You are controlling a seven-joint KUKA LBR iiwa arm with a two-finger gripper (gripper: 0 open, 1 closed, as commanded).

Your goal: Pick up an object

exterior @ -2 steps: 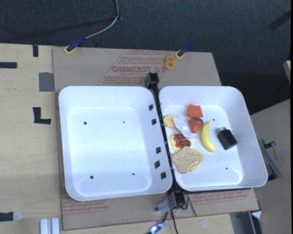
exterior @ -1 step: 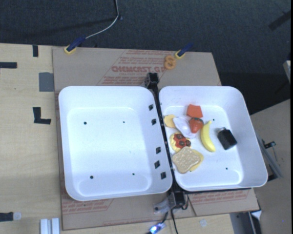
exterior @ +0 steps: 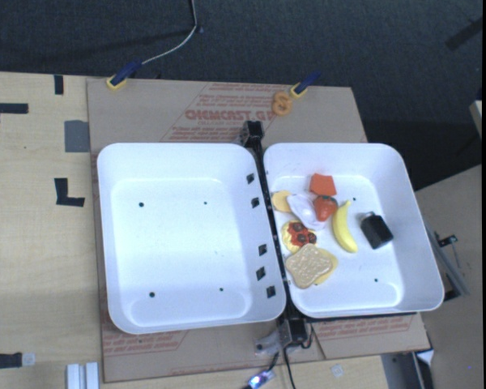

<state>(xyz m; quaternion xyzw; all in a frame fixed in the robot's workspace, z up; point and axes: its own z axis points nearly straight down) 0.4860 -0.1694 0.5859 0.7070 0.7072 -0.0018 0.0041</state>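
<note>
Two shallow white plastic bins sit side by side on a brown cardboard sheet (exterior: 227, 112) printed with red lettering, itself resting on a pale wooden bench (exterior: 32, 241). The left bin (exterior: 113, 217) shows only bare white floor with a few small dark dots. The right bin (exterior: 389, 177) holds a tight cluster of toy food near its left wall: a yellow plastic banana (exterior: 343, 228) lying roughly lengthwise, a red strawberry-like piece (exterior: 326, 208) just beside it, an orange-red block (exterior: 322, 184) above that, a crumpled white item (exterior: 301, 209) against a pale yellow slice (exterior: 281, 201), a small round yellow piece with dark red toppings (exterior: 297, 236), and a tan slice of toy bread (exterior: 311, 265) overlapping a yellow piece at the bottom of the group. A black rectangular block (exterior: 376, 230) lies just right of the banana, apart from the rest. Black clips (exterior: 260, 250) line the seam between the bins. Two blue-and-yellow clamps (exterior: 123, 74) grip the cardboard's far edge, an orange ring (exterior: 282, 103) lies near the right one, and a pale cable (exterior: 190, 23) trails across the dark floor beyond.
</note>
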